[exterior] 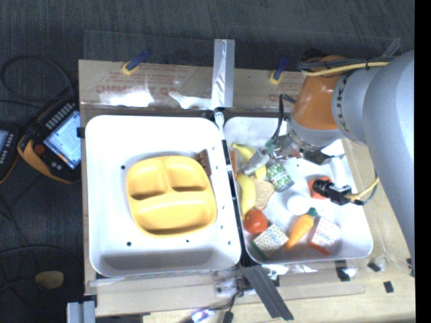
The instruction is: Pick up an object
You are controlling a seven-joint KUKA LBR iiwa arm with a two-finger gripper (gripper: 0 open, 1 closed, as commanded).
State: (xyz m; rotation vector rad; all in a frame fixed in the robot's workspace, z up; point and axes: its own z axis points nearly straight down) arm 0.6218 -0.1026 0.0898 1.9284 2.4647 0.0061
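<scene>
Fingers of the grey two-finger gripper (264,161), state indiscernible, sit low in the right white bin (360,237) among cluttered toy food near a green patterned packet (279,176) and yellow banana (246,192), labels unreadable; the left white bin (101,200) holds a yellow compartment tray (171,194).

Two white bins (94,200), one yellow divided tray (172,194), two bananas (247,192), one tomato (255,221), one carrot (301,229), two blue clamps (137,60)
</scene>
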